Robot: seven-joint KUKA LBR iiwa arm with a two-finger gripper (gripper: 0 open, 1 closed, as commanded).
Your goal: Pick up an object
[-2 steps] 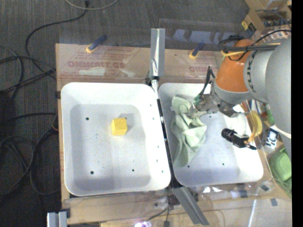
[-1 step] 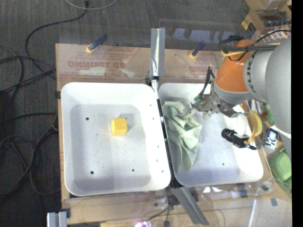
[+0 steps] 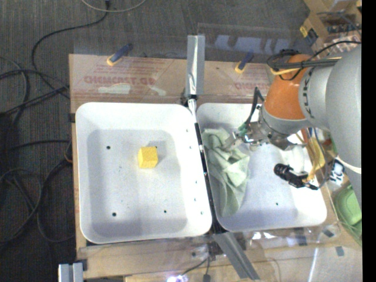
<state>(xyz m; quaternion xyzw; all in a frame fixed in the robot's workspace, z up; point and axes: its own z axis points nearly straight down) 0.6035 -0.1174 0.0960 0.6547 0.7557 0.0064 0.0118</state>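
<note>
Gripper [image 3: 247, 135] low at the pale green cloth [image 3: 228, 164] in the right bin [image 3: 282, 213].
Grip state unclear; thin fabric (bunched against the bin's left wall) could slip free on lifting.

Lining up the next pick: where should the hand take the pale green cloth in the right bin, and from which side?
Take the pale green cloth at its bunched upper fold, where the fabric seems to stand highest. Come straight down from above: it lies crumpled against the right bin's left wall, so a sideways approach would probably meet the wall.
</note>
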